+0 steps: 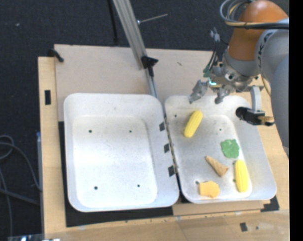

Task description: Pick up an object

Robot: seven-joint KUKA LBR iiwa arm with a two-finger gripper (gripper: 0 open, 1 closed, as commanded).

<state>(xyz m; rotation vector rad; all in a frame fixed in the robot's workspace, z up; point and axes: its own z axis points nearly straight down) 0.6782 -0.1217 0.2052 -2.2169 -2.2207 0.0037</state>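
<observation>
Probably light, stiff and slick, the yellow plastic corn cob [193,123] below the open, empty two-finger gripper [208,94] is best pinched across its narrow middle.

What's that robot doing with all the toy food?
The robot arm is reaching in over the right bin with its claw open and nothing between its fingers. The claw hangs above the bin's far edge, close to a yellow corn cob. Also lying in that bin are a green piece, an orange cone, a second corn cob and an orange chunk. Nothing has been picked up yet.
</observation>
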